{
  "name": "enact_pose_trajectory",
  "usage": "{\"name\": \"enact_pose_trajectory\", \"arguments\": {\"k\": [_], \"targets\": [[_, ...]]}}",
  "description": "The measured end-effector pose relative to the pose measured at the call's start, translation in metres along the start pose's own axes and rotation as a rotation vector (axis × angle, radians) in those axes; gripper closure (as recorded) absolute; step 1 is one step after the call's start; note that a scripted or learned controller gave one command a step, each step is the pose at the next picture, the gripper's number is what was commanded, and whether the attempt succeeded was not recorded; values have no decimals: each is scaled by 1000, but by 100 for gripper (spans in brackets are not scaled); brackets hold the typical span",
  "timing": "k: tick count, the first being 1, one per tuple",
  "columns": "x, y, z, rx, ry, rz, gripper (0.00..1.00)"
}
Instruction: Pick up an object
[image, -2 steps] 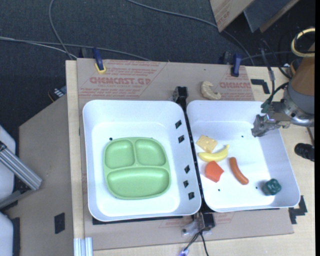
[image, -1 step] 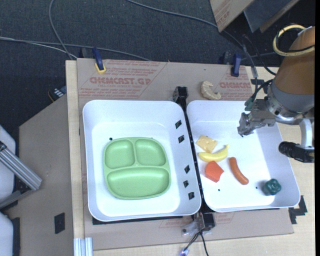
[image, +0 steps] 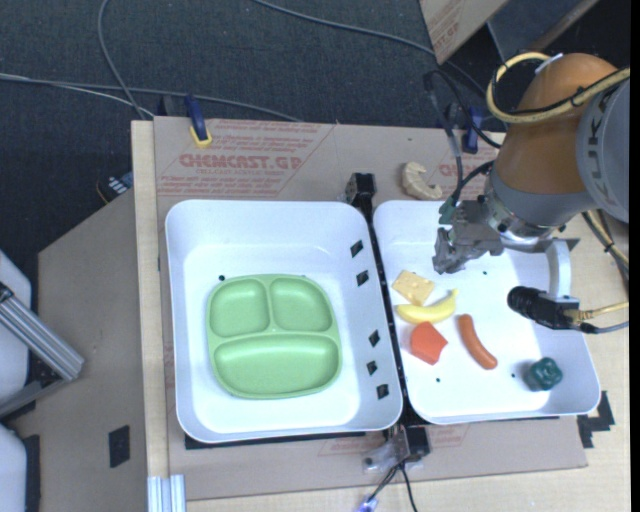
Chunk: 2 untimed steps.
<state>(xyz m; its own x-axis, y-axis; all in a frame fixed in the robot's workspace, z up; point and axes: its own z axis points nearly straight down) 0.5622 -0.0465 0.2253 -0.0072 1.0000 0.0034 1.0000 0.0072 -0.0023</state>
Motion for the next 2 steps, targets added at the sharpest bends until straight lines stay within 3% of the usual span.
{"name": "enact_pose_trajectory", "arguments": {"k": [2], "targets": [[108, -12, 3, 2, -2, 3, 100]]}}
